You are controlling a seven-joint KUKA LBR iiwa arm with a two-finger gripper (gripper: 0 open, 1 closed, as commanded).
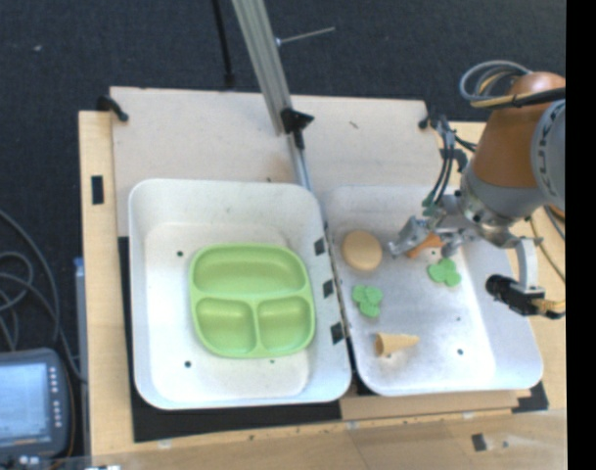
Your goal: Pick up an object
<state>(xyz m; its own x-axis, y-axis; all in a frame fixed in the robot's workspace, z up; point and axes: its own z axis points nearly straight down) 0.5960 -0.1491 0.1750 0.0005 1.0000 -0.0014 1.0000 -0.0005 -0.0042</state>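
Observation:
My gripper (430,246) hangs over the upper middle of the right bin (493,355), the arm reaching in from the right. A small orange object (425,248) shows right at the gripper's tip, and I cannot tell whether it is gripped or lies below. A green toy piece (444,274) lies just below and right of the gripper. A round tan bun (361,250) sits to its left. Another green piece (367,301) and a tan cone (395,343) lie nearer the front.
The left bin (151,292) holds a green divided plate (251,299). A slanted metal pole (263,52) rises behind the bins, ending near their shared wall (329,262).

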